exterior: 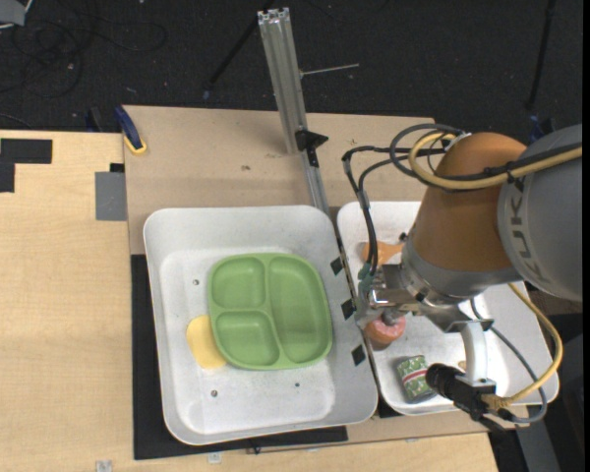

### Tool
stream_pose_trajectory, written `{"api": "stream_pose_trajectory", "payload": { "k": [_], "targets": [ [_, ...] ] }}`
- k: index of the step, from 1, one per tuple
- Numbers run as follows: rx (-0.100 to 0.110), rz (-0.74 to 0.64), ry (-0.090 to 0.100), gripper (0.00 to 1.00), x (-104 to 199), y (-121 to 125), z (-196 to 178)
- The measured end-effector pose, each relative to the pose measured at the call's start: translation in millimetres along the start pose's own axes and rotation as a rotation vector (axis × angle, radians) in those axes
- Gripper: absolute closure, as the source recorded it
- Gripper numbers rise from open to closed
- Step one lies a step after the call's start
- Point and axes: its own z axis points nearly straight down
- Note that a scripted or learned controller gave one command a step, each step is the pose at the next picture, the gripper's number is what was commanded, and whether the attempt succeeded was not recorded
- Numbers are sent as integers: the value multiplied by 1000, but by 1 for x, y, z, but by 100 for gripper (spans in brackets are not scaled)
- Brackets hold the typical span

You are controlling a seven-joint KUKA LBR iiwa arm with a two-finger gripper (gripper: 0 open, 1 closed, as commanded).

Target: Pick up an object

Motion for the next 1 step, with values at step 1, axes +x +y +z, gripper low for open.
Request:
{"api": "stream_pose_trajectory", "payload": {
  "k": [1],
  "targets": [
    [1, 1, -1, 100, 52, -2, 13]
  ]
}}
